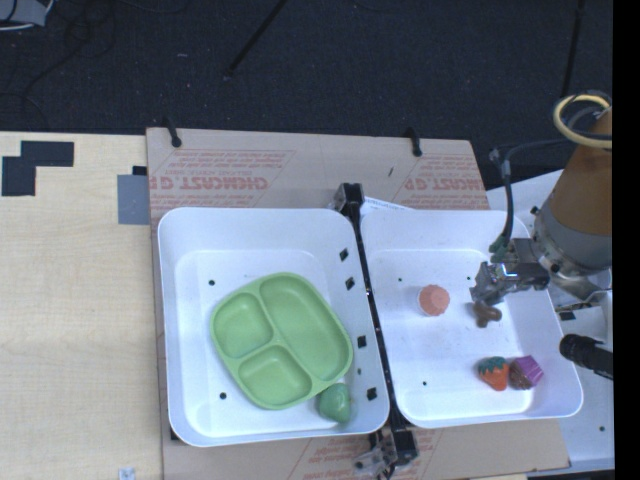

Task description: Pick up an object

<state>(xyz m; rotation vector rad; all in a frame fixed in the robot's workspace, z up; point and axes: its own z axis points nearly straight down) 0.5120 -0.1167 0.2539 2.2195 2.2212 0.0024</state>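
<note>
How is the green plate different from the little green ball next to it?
The plate is wide, flat and split into three compartments; the ball is small, round and plain. The plate is a lighter yellowish green, the ball a duller, slightly darker green. The plate fills the middle of the left bin, while the ball sits by the bin's near edge, right beside the plate's rim. Both are green and lie in the same bin.
</note>
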